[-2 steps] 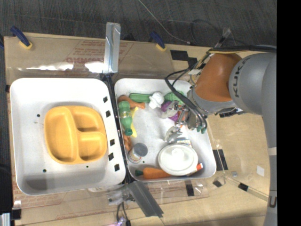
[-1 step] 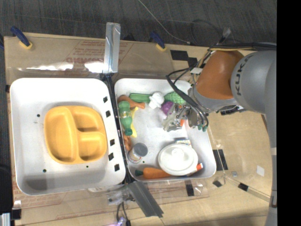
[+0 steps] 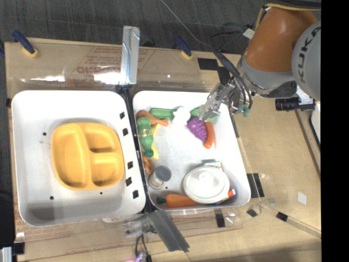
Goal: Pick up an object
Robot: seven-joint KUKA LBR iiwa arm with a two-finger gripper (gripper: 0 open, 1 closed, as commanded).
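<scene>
My gripper (image 3: 206, 112) hangs over the far right part of the right bin (image 3: 240, 168), reaching in from the upper right. Just below its tip lies a bunch of purple toy grapes (image 3: 196, 128), touching or nearly touching it; I cannot tell which. An orange-red toy piece (image 3: 209, 136) lies against the grapes on their right. A small white piece (image 3: 181, 114) sits just left of the gripper tip.
The right bin also holds a green vegetable (image 3: 162, 113), a green-and-yellow piece (image 3: 146, 136) by the left wall, a grey can (image 3: 161, 174), a white round bowl (image 3: 205, 184) and a carrot (image 3: 179, 201) at the front. A yellow divided plate (image 3: 87, 154) lies in the left bin (image 3: 32, 108).
</scene>
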